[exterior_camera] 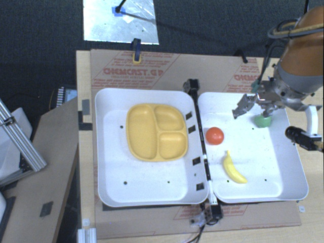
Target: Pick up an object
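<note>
In the right bin (283, 184) lie a small red-orange ball (214, 135) near the left wall, a yellow banana (234, 169) in front of it, and a green object (264, 121) near the back right. My gripper (255, 110) hangs over the back of this bin, open, with its fingers spread. One finger (243, 107) points left over bare bin floor. The other stands right above the green object and hides its top. Nothing sits between the fingers. The ball and banana lie apart from the gripper, to its front left.
The left bin (109, 176) holds a yellow divided plate (156, 131). A black divider with clips (198, 135) runs between the bins. The arm's grey and orange body (304, 59) looms over the right bin's back right corner. A black part (302, 137) juts in at the right wall.
</note>
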`<state>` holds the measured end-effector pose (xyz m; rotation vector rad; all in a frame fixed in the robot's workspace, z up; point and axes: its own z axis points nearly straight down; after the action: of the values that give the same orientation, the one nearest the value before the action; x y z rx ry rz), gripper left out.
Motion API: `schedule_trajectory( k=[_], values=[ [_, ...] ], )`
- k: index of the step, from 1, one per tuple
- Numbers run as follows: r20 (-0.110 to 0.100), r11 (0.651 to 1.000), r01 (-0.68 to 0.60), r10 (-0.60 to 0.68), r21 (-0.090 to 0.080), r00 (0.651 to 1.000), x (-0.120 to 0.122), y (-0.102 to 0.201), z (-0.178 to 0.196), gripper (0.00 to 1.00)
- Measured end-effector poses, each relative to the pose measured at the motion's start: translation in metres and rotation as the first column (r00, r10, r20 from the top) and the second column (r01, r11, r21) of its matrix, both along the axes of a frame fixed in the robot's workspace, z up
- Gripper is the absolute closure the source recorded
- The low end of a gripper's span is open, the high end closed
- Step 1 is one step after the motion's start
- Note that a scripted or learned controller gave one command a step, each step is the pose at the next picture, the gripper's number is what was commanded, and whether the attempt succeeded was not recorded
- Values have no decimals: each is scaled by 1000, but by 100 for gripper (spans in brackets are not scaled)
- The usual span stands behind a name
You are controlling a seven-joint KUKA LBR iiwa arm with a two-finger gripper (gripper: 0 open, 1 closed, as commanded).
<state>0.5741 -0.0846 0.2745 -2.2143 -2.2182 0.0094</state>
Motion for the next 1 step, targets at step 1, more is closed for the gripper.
schedule_trajectory(
  k=[1],
  values=[
    [11,1000,-2,2,-1,1000,2,0,6,0]
  ],
)
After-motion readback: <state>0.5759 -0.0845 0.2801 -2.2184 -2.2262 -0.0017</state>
